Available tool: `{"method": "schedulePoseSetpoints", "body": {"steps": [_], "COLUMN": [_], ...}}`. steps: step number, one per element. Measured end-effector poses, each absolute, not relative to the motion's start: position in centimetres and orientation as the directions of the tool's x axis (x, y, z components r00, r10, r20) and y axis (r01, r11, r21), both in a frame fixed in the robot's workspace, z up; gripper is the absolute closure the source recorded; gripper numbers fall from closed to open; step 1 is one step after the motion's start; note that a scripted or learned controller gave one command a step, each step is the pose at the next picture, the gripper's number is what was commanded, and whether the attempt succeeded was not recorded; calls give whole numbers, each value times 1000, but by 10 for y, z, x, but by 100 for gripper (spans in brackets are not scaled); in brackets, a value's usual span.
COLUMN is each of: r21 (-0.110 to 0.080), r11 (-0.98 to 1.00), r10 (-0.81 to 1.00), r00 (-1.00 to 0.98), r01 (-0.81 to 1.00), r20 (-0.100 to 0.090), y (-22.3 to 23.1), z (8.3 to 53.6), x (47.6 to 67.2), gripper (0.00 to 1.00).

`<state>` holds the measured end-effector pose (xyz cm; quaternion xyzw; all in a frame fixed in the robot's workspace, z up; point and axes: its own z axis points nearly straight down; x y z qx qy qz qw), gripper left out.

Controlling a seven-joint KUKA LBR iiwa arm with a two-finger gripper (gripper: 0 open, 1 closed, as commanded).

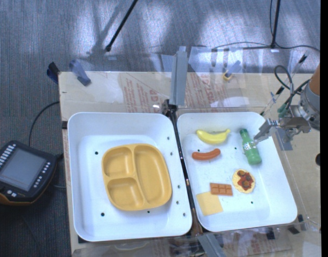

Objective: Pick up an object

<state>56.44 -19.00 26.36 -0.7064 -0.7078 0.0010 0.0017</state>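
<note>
Over the right bin (285, 197), gripper (260, 136) hangs by green bottle (251, 148), prob. to grab it; can't tell its state.

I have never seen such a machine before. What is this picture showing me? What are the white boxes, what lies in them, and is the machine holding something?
One camera above a bench looks down at a slant. The grey arm entering from the right is a robot; its gripper is at the right bin's upper right, next to the green bottle. Whether it holds the bottle is unclear. That bin also contains a banana, a sausage, a small pizza, a chocolate bar and a cheese slice, all toy food by the look of it. The left bin holds a yellow divided plate. The device at the far left looks like the robot's handheld controller.
</note>
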Motion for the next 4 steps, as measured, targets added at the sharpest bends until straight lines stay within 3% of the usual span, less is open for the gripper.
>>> {"method": "schedulePoseSetpoints", "body": {"steps": [1,2,3,4], "r21": [11,0,-3,9], "r11": [212,457,274,453], "r10": [977,890,962,891], "r00": [-213,-457,-274,-453], "r01": [977,890,962,891], "r20": [2,2,2,-5], "y": [-188,-132,-87,-75], "z": [107,87,87,193], "x": [579,645,644,644], "gripper": [0,0,0,0]}}
